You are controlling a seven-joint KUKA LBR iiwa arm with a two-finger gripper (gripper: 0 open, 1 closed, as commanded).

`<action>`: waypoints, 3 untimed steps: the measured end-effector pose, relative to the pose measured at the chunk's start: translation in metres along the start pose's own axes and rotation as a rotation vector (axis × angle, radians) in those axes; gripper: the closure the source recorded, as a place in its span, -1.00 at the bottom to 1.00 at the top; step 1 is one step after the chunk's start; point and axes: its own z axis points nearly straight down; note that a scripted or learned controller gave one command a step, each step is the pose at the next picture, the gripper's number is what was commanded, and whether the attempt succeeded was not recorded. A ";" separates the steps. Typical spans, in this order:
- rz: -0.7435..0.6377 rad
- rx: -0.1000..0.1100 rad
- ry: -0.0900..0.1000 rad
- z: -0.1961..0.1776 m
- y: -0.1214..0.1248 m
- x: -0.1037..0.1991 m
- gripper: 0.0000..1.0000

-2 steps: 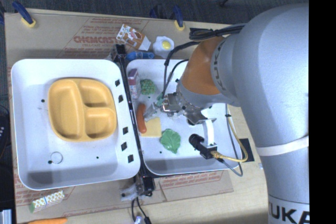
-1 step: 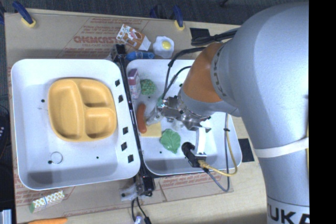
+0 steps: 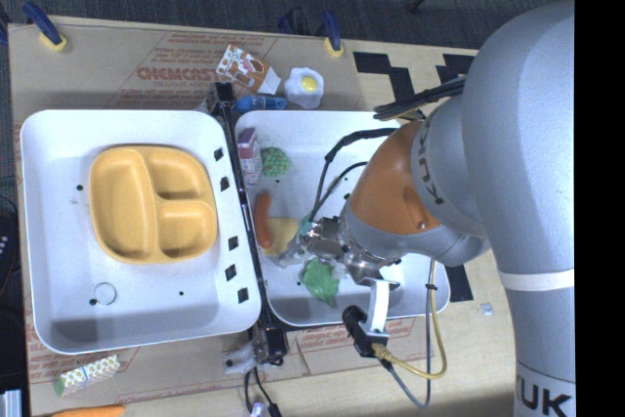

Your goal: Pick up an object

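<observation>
My gripper (image 3: 314, 254) is low in the right bin (image 3: 293, 127), near its front left, under the orange-banded wrist. A green leafy toy (image 3: 320, 280) lies just below it. A yellowish piece (image 3: 282, 231) and an orange-red sausage-like toy (image 3: 263, 220) lie just to its left. A green round item (image 3: 275, 161) and a small pink carton (image 3: 248, 154) sit further back by the bin's left wall. The arm hides much of the right bin.
The left bin (image 3: 59, 142) holds a yellow divided tray (image 3: 153, 202). Outside the bins at the back lie a snack packet (image 3: 240, 66), a blue item (image 3: 260, 102) and a yellow-white cup (image 3: 305, 87). A wrapped candy (image 3: 88, 373) lies at the front left.
</observation>
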 end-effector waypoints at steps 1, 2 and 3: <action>0.275 -0.001 0.001 0.000 0.073 0.015 -1.00; 0.031 -0.002 0.000 -0.001 0.131 0.038 -1.00; 0.074 -0.001 0.000 -0.001 0.161 0.048 -1.00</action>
